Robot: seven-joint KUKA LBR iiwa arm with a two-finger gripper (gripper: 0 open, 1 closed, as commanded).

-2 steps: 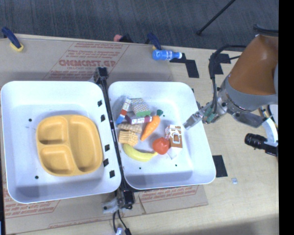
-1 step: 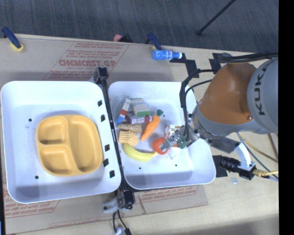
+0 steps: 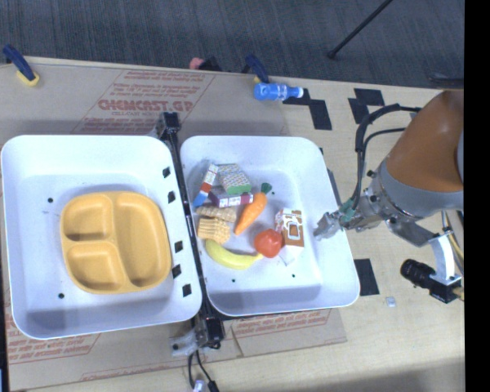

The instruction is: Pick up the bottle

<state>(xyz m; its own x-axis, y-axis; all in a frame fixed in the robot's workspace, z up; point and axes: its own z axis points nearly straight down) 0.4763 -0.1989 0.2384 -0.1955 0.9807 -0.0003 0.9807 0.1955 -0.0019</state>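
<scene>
Bottle [image 3: 205, 188] lies at right bin's [image 3: 335, 278] crowded left edge; pincer [image 3: 324, 224], grip state unclear, over right rim.

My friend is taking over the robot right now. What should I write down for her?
Claw: over the right edge of the right bin; holding nothing that I can see.
Bottle: I can't pick one out for sure in the pile with the carrot, tomato, banana and small carton.
Left bin: holds a yellow divided plate.
Done: nothing picked yet.
Left: find the bottle, grab it, lift it.
</scene>
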